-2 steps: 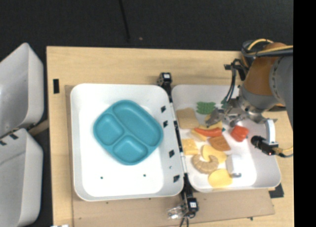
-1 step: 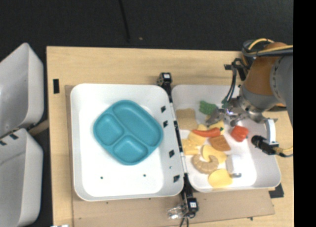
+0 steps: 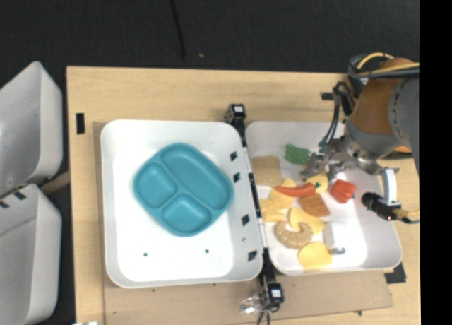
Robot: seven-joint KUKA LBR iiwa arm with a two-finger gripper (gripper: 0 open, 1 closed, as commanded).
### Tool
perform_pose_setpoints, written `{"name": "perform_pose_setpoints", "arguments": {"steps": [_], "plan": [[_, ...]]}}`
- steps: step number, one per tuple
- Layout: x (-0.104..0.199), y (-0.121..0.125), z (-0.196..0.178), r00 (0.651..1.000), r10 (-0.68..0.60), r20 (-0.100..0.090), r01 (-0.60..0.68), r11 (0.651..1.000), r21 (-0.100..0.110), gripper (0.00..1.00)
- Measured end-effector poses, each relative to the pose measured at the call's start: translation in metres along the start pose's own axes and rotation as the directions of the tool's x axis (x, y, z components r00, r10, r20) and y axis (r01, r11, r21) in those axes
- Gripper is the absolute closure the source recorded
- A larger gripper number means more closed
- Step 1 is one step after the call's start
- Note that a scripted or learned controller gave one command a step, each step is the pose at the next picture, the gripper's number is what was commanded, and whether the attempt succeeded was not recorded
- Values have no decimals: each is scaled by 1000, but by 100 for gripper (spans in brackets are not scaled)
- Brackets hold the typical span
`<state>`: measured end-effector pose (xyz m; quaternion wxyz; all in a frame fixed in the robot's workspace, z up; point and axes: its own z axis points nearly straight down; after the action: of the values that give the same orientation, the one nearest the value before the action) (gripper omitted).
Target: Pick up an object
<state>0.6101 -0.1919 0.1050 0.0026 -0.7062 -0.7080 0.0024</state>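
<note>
Gripper (image 3: pixel 319 168) low over toy food (image 3: pixel 300 210) in right bin (image 3: pixel 381 246); finger state unclear. Crowded pile, prob. snags neighbours or slips.

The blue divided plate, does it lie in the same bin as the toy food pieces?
No, the blue divided plate lies alone in the left bin, while the toy food pieces are in the right bin.

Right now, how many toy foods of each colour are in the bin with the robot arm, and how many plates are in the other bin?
Some pieces overlap, so the yellow and tan counts are my best reading.
Green food: 1
Red food: 2
Yellow food: 2
Tan or brown food: 3
Blue plate: 1
Total: 9
</note>
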Motion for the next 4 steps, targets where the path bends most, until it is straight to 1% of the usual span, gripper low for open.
{"name": "perform_pose_setpoints", "arguments": {"steps": [1, 2, 3, 4], "plan": [[8, 5, -52, 1000, -2, 1, 2, 1000, -8, 100], [2, 15, -100, 1000, -2, 2, 2, 1000, -8, 100], [0, 16, -135, 1000, -4, 1, 4, 1000, -7, 100], [47, 21, -130, 1000, -4, 0, 4, 1000, -3, 100]]}}
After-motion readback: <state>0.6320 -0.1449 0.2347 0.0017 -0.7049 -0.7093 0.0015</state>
